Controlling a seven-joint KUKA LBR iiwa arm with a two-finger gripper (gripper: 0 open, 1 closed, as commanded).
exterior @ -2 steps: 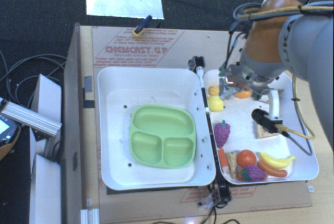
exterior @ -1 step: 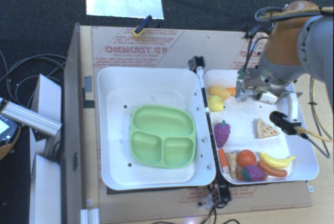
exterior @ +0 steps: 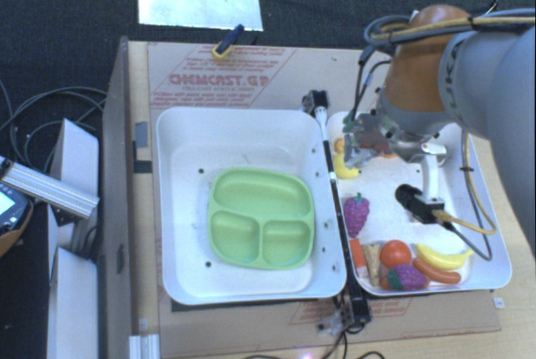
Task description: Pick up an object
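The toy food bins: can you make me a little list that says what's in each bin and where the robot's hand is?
left bin: green divided plate
right bin: purple grapes, tomato, banana, hot dog, carrot, second grape bunch
gripper: low over the right bin's upper left corner
by the gripper: small yellow toy, too hidden to name
held: nothing visibly between the fingers

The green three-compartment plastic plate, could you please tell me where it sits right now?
The green three-compartment plastic plate lies flat in the left white bin, toward its right side, just across the divider from the purple toy grape bunch in the right white bin.
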